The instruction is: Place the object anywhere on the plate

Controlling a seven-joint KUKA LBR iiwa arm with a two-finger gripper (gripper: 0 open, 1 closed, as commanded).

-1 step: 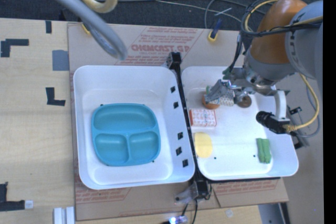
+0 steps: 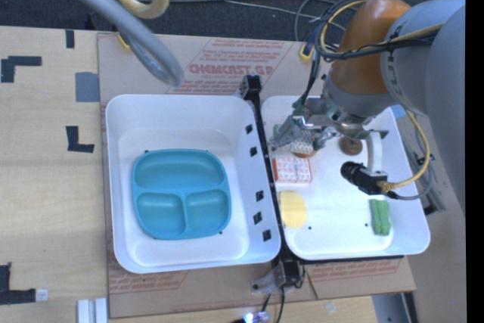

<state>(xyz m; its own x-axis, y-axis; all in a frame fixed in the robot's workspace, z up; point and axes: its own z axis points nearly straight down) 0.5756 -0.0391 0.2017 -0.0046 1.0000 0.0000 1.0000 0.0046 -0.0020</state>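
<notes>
Camera view from above the bench: two white bins sit side by side on a cardboard sheet, and the blue plate (image 2: 181, 191) lies flat in the left bin (image 2: 121, 163). The plate has three compartments, one wide across its far side and two smaller ones nearer the camera, and there is bare white floor all round it inside the bin.

The arm (image 2: 393, 49) comes in from the right, its orange band bulging above the wrist, and the claw (image 2: 296, 134) hangs over the far left part of the right bin (image 2: 408, 238), close to the black divider between the bins. Whether the claw is wide or narrow, I cannot tell; the metal parts blur together from here, and nothing can be made out in its grip.

Just below the claw lies a small card with red print (image 2: 292, 171), roughly square, its sides running about in line with the divider. Nearer the camera is a yellow piece (image 2: 293, 209), a little longer than wide, its long axis running toward the front rim along the divider. Both sit hard against the left wall of the right bin. A green block (image 2: 380, 216) lies well apart by the right wall, long axis also pointing front to back. The middle floor of the right bin between them is bare white.
</notes>
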